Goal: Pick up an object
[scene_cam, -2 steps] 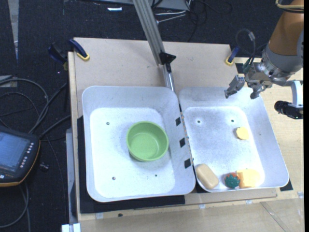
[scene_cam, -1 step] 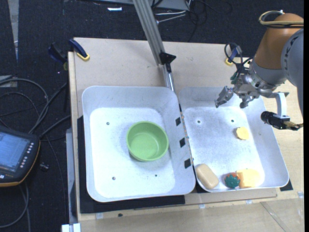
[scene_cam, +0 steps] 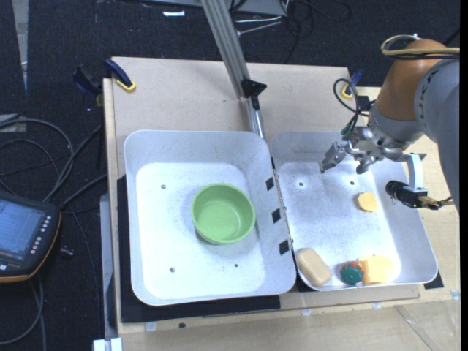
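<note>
Noted a handheld pendant (scene_cam: pixel 22 236) lying off the bench (scene_cam: pixel 183 101) at far left, clear of the work. Found a blue and yellow clamp (scene_cam: pixel 117 75) at the bench's upper left corner, probably put there to pin the board down.

Saw the left bin (scene_cam: pixel 146 196) holding one green bowl (scene_cam: pixel 223 213), upright and near the middle, well apart from every wall. Judged that placing kind to a grasp at the rim, though the wide mouth looked too broad to span whole.

Passed a slanted aluminium pole (scene_cam: pixel 227 35) coming down to the seam between the bins (a camera or light mast, most likely).

Reached the right bin (scene_cam: pixel 409 225) next. Counted a tan oval lump (scene_cam: pixel 314 267) at the near left corner, a teal ball (scene_cam: pixel 352 273) just beside a yellow block (scene_cam: pixel 378 268) along the near wall, apparently touching. Reckoned all three awkward, crowded against the wall with little room for a finger on the far side. Marked a small yellow piece (scene_cam: pixel 367 202) alone on open floor, the easiest pick by position.

Saw the tool (scene_cam: pixel 345 163) over the far part of the right bin, fingers (scene_cam: pixel 329 161) spread apart with nothing between them, above and a little left of the small yellow piece. Took that as a pose before descent, nothing yet picked up. Expected to need a short shift toward the near right before lowering.
</note>
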You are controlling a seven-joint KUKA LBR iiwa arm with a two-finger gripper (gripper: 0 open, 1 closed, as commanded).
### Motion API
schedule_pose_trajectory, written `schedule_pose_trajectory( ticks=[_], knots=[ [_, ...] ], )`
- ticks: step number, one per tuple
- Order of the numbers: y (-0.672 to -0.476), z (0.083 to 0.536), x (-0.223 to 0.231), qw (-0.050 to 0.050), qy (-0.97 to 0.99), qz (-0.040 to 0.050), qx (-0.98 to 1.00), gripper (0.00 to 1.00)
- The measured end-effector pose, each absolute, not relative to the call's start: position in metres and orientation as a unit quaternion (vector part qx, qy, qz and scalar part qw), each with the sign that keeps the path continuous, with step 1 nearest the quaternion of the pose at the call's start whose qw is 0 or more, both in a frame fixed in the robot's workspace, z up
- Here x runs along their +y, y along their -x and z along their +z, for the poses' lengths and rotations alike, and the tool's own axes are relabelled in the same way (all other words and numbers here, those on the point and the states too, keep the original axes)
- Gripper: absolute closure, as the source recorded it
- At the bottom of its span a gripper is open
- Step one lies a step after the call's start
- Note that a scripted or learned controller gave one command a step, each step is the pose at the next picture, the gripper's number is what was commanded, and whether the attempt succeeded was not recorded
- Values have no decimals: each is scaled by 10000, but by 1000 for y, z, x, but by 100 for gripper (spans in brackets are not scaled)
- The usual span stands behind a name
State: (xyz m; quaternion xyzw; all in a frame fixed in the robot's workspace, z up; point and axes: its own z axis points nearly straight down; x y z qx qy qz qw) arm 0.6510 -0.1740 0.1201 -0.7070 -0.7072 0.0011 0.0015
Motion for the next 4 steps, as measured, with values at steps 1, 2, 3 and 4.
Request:
schedule_pose_trajectory(
  ticks=[1, 2, 3, 4],
  knots=[
    [-651, 94, -173, 9, 7068, 7, -7074, 0],
    [-652, 106, -173, -5, 7066, -1, -7076, 100],
    [-644, 153, -173, -19, 7070, -12, -7072, 100],
    [-651, 200, -178, -19, 7071, -11, -7071, 100]
  ],
)
